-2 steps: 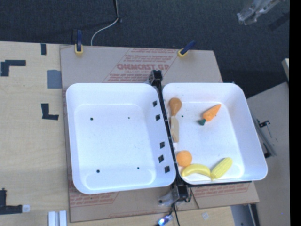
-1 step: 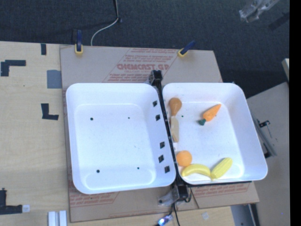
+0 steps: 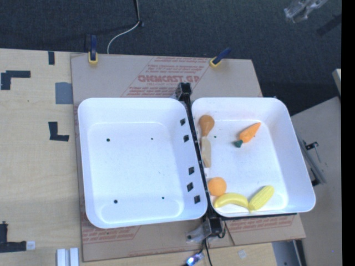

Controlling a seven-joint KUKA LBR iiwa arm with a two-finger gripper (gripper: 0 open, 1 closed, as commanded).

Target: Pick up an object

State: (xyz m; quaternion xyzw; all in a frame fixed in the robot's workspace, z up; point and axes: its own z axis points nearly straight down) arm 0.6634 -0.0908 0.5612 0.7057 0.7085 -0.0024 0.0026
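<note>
Two white bins sit side by side on a sheet of brown cardboard (image 3: 166, 76) with red lettering, clamped along its far edge to the tabletop (image 3: 33, 165). The left bin (image 3: 83, 148) has nothing but a few small dark dots on its floor. The right bin (image 3: 280, 143) is where all the stuff is.

Up against the divider between the bins there's a brownish pear-shaped piece (image 3: 206, 124) with a pale beige oblong thing (image 3: 206, 152) just below it; can't tell if those two actually touch. A toy carrot (image 3: 249, 133) lies tilted in the far half of the bin, green end pointing toward the middle, well apart from everything else. Along the near wall you've got an orange ball (image 3: 217, 186), a yellow banana (image 3: 231, 201) right under it, and an ear of corn (image 3: 261, 197) resting against the banana's right end. Those three are bunched up close together.

The gripper (image 3: 308, 3) is way off in the top right corner over the dark floor, nowhere near the bins, blurry and greyish. Honestly can't tell whether it's released or clenched, it's too smeared out.
</note>
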